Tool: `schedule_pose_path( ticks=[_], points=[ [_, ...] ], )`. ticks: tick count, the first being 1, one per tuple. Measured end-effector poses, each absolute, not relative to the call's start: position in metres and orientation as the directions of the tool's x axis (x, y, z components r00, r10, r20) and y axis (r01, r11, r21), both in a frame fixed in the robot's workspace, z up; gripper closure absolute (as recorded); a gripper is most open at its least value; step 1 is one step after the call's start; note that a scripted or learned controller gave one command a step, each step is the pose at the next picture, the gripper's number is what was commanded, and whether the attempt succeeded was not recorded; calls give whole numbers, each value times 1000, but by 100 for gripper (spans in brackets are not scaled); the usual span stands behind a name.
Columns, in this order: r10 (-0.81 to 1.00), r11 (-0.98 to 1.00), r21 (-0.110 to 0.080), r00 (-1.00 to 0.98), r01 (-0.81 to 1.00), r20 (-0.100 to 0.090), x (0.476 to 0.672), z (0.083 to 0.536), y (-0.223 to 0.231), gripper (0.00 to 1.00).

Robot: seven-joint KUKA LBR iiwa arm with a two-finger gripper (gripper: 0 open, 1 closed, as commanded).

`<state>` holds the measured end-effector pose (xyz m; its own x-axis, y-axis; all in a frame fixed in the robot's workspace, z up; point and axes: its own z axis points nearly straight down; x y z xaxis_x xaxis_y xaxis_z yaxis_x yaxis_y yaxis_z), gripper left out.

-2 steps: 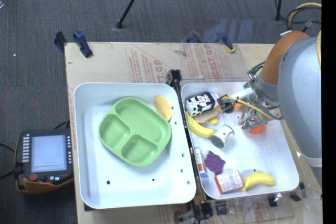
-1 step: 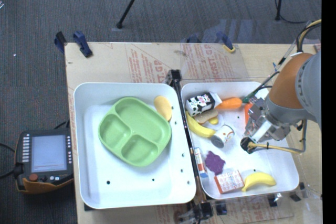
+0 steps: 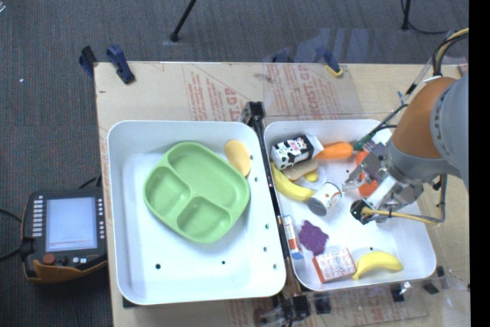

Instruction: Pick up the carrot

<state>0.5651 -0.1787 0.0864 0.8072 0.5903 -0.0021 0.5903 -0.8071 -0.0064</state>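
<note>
Cow-print carton (image 3: 292, 152) crowds the carrot's (image 3: 337, 151) left end; bare right bin (image 3: 344, 131) floor behind it gives me room.

The arm (image 3: 452, 126) reaches in from the right side of the view, grey casing at the edge and the orange band (image 3: 417, 122) wrapped broad around it just above the wrist (image 3: 409, 161). That wrist is bent down and to the left, so the last stretch of the arm slants low toward the middle of the view, with the gripper (image 3: 366, 178) at its tip, pointing left and downward. From this angle the gripper's front end is a small dark clutter, too crowded to read how it's set.
</note>
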Motion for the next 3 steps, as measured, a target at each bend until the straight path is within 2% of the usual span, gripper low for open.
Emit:
schedule_pose_path(
  ticks=[1,2,3],
  points=[
    [536,-844,-5,844,536,-5,626,87,-178,0],
    [256,-967,-6,967,256,-5,628,86,-150,0],
    [509,-861,-7,861,509,-2,581,87,-205,0]
  ],
)
